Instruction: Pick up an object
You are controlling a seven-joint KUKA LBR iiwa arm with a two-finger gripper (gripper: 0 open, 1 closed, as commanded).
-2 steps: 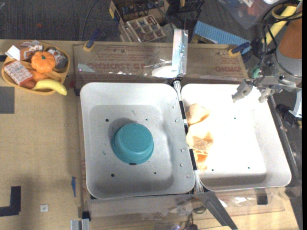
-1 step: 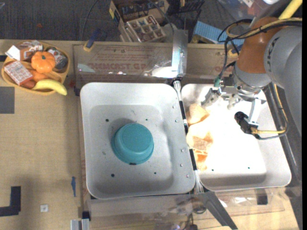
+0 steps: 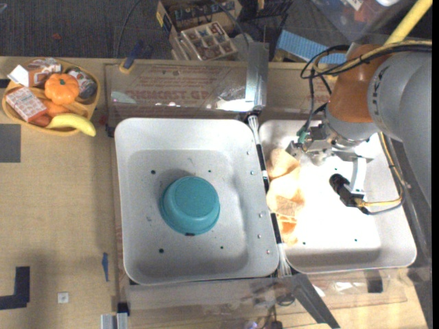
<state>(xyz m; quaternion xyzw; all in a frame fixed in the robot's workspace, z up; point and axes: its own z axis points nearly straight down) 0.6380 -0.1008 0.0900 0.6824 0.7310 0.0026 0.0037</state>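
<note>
Reaching in from the right, the arm (image 3: 384, 94) holds its gripper (image 3: 312, 146) low over the right bin (image 3: 357, 249) — jaw state I cannot tell. Pale orange objects (image 3: 285, 197) lie just beside it; a teal bowl (image 3: 191, 204) sits in the left bin (image 3: 137, 156).

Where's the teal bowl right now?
The teal bowl sits upside down near the middle of the left bin, across the divider from the arm's gripper.

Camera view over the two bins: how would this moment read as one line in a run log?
arm: over right bin | gripper: above pale objects at bin's left side | holding: nothing seen | left bin: teal bowl
</note>
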